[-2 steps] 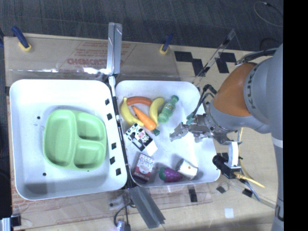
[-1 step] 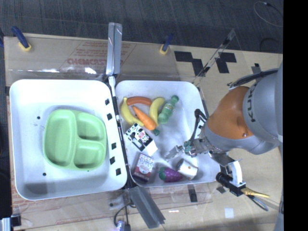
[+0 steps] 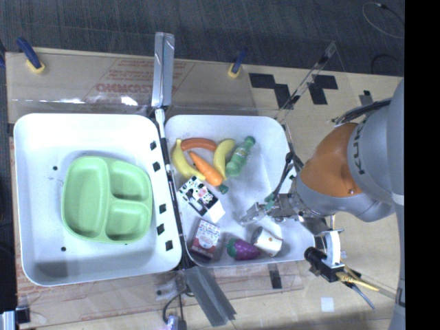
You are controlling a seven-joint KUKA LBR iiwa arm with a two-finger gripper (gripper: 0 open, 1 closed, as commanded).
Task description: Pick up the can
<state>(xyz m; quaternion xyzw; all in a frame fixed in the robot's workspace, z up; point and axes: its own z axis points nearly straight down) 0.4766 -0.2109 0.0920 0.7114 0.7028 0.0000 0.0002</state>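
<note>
While the gripper [image 3: 253, 214] sits low in the right bin [image 3: 275, 130], open and holding nothing, the can [image 3: 267, 242] lies on its side just below-right of it. Eggplant [image 3: 240, 249] touches the can's left; pink pouch [image 3: 205, 237] and cow-print box [image 3: 200, 194] lie nearby.

Red print on cardboard sheet [image 3: 130, 81] behind left bin, upside down, too blurred to read. White letters on arm's orange band [image 3: 357, 158], partly cut off, unreadable. Black-white patterned carton [image 3: 199, 194], small pink packet [image 3: 206, 237]: labels illegible.
</note>
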